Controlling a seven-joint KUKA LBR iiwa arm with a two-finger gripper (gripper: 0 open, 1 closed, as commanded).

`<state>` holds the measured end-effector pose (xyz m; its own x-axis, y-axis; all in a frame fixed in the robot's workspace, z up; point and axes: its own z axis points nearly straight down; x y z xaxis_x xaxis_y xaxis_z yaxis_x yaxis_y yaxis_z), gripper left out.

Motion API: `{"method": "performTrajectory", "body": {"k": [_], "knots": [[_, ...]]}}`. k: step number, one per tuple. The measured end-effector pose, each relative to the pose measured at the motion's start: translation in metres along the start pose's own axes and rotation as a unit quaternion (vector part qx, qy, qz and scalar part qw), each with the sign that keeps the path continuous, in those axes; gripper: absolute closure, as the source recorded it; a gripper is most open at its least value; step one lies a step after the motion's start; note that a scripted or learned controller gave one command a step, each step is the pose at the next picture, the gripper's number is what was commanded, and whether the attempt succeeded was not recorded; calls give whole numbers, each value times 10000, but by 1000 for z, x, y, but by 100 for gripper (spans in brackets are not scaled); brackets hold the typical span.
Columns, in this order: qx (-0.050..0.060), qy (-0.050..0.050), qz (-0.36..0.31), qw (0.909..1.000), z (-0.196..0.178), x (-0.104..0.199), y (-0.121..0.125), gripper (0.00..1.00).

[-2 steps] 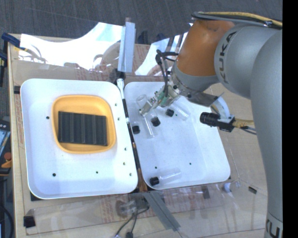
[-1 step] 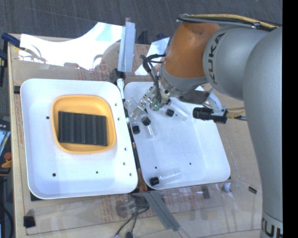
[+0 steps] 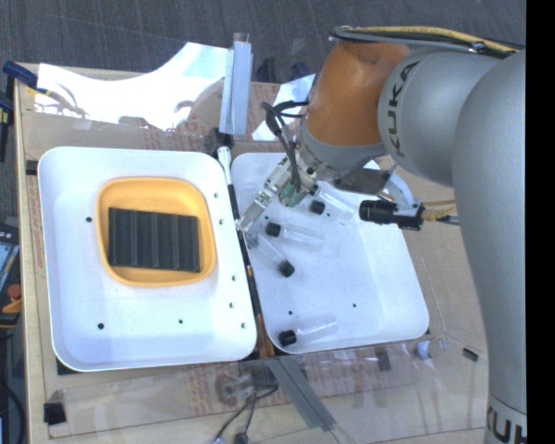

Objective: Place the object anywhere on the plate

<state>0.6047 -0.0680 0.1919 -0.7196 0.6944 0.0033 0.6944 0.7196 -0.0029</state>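
A yellow plate (image 3: 157, 234) with a dark ridged middle lies in the left white bin (image 3: 74, 322). Several small clear tubes with black caps lie in the right bin (image 3: 388, 294): one (image 3: 294, 236) near the middle top, one (image 3: 313, 327) at the front, and a black cap (image 3: 285, 268) between them. My gripper (image 3: 252, 220) reaches down and left from the wrist, low over the right bin's left edge, close to the wall between the bins. The nearest tube lies just to its right. I see nothing held in it.
The large grey arm with its orange band (image 3: 361, 91) covers the right bin's back right corner. A black cable plug (image 3: 384, 213) hangs over the right bin. An upright metal bar (image 3: 236, 86) stands behind the bins.
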Motion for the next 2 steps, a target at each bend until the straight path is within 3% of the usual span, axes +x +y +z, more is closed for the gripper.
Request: {"method": "performTrajectory", "body": {"k": [2], "knots": [[-13,-25,-42,10000,-1,65,90,0]]}}
